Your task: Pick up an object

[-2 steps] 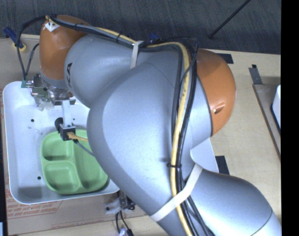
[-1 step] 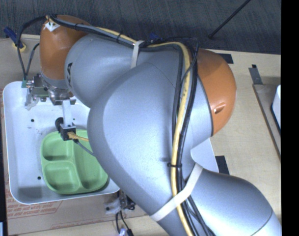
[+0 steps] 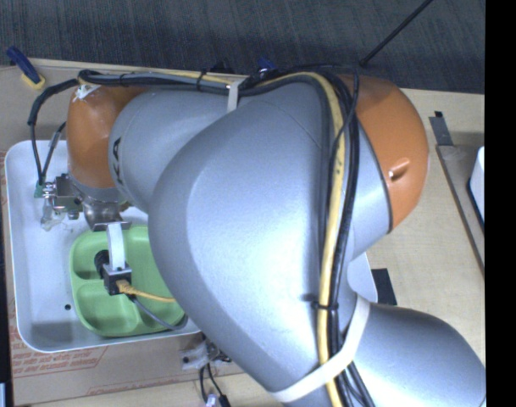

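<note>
Camera view shows the big grey arm (image 3: pixel 266 227) reaching across the bench and covering most of it. Its gripper (image 3: pixel 78 203) hangs low over the far half of the white bin (image 3: pixel 24 261) on the left of the picture. I cannot tell if the gripper is open or closed, or if it has hold of anything. A green tray (image 3: pixel 92 308) with round hollows lies in the same bin, just in front of the gripper

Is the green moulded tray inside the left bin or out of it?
Inside: the green tray lies within the walls of the left bin, partly covered by the arm.
</note>
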`<state>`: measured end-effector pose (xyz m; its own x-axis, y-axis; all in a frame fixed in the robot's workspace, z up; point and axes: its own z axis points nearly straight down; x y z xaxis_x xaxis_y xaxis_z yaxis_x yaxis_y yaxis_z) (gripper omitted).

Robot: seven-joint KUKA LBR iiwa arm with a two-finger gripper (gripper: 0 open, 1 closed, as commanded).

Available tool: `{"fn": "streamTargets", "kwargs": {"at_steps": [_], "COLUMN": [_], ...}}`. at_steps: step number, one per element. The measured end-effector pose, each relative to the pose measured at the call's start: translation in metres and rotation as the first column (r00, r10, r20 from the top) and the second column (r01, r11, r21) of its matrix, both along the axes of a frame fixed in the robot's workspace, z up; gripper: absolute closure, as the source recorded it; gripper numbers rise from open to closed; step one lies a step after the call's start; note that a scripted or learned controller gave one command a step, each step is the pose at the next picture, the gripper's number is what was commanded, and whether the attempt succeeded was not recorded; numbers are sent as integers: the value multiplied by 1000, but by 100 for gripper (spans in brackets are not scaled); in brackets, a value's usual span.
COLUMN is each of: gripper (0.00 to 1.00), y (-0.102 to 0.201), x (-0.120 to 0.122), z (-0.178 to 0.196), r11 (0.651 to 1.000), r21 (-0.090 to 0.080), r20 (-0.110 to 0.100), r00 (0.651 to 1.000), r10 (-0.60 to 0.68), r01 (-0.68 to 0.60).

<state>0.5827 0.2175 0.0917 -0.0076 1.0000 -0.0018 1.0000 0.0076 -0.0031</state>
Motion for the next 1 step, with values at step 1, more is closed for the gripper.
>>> {"fn": "streamTargets", "kwargs": {"at_steps": [1], "gripper": [0], "y": [0], "x": [-86], "z": [1], "r11": [1000], "r21": [1], "r20": [2], "r00": [1000], "r10": [1], "r01": [-1]}}
